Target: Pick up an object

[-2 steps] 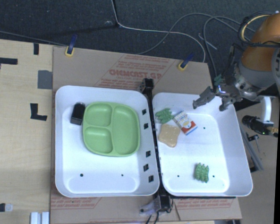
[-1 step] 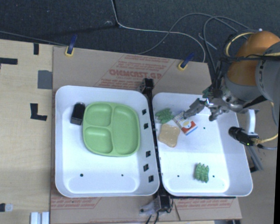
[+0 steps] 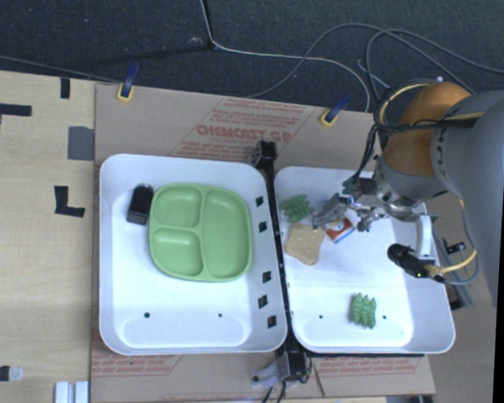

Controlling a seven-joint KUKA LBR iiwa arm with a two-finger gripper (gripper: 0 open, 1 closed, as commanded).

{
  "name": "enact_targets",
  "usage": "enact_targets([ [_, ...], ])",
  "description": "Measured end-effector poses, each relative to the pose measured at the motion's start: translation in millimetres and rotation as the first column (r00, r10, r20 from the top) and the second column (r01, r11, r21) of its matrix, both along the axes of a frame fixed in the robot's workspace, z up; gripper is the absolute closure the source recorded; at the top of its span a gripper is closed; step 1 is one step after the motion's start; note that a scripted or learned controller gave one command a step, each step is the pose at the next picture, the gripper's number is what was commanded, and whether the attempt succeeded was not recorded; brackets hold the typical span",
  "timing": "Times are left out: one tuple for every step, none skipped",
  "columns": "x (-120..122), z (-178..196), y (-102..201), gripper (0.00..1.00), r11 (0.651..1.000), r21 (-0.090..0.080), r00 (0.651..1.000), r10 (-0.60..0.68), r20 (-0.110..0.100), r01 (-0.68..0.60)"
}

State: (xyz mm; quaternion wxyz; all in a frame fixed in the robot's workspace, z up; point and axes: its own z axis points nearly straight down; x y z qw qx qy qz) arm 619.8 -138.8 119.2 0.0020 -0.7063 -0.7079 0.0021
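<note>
Beneath the claw, a small red-and-white object.

Two white bins side by side on cardboard sheet, wooden desk beneath; black cables behind; blue-yellow clamps.

The tool partly hides a small red-and-white object near the right bin's far edge.
</note>
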Motion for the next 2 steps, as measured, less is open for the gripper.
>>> enact_targets([
  [2.2, -31.1, -2.5, 0.0, 1.0, -0.008, 1.0, -0.002, 0.013, 0.002],
  [5.3, -16.0, -1.2, 1.0, 1.0, -0.007, 1.0, 0.001, 0.021, -0.001],
])
